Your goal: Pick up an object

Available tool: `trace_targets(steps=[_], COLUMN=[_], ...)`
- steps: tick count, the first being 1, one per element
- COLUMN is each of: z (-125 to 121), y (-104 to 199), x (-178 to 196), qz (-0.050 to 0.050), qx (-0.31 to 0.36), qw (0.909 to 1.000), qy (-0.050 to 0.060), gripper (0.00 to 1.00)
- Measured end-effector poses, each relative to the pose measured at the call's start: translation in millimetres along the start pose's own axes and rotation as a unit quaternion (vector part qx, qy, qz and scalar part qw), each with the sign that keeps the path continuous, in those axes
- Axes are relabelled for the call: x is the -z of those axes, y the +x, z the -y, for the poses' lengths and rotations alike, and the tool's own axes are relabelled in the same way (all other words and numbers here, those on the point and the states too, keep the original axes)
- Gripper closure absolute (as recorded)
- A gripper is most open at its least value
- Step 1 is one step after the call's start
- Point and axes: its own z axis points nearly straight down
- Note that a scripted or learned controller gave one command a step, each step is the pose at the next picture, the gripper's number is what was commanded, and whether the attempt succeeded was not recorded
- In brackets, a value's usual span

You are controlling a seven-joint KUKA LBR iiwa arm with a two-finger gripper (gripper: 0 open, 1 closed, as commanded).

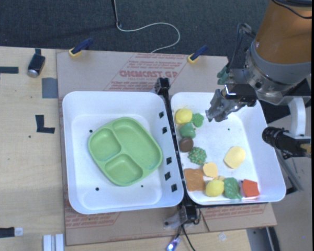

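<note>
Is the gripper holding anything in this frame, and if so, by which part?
Nothing is held. The gripper hangs above the right bin, near the yellow toy at the divider, with nothing visible between its fingers.

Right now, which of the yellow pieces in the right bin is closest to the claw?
The round yellow piece at the bin's top left, beside the divider, is nearest the claw. The other yellow pieces lie farther down the bin.

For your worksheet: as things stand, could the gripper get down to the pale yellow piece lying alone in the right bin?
Probably yes. The pale yellow piece lies apart from the other food, bare floor around it, and the gripper hangs above the same bin.
</note>
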Motion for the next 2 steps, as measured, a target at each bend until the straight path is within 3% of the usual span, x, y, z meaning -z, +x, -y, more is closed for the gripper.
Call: trace_targets(steps=[1,2], z=[4,4], y=[33,-46], x=[90,59], qz=[-0.002,0.0], qx=[0.005,0.0], qw=[0.9999,1.0], qy=[-0.011,-0.005], gripper=[1.0,1.0])
